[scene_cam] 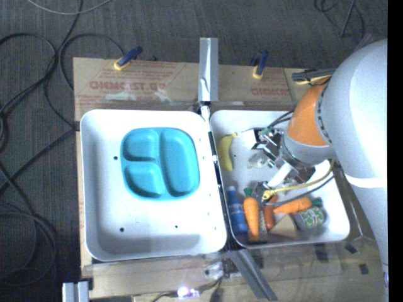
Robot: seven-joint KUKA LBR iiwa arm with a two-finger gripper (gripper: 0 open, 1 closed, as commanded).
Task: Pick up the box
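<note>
Camera view: arm reached in from the right and hung over the right bin (343, 228), wrist with orange band above the bin's upper half. Gripper (267, 159) sat low among cables near the bin's centre; could not tell whether the jaws were apart or together, and nothing was visibly between them.

Box: could not pick it out for certain. A tan, flat shape (283, 227) lay at the bin's near edge, under the carrots; judged this the likeliest candidate, partly covered.

Clutter packed the near half, probably because the bin was the shared supply: banana (225, 151) by the left wall, blue bottle (236, 211) along it, two carrots (251, 216) upright beside it, a third carrot (293, 205) crosswise, a green can (310, 218) at the right. Judged the carrots the main obstruction.

Left bin (101, 231) held a blue divided tray (160, 162); both bins rested on the desk (94, 90).
</note>
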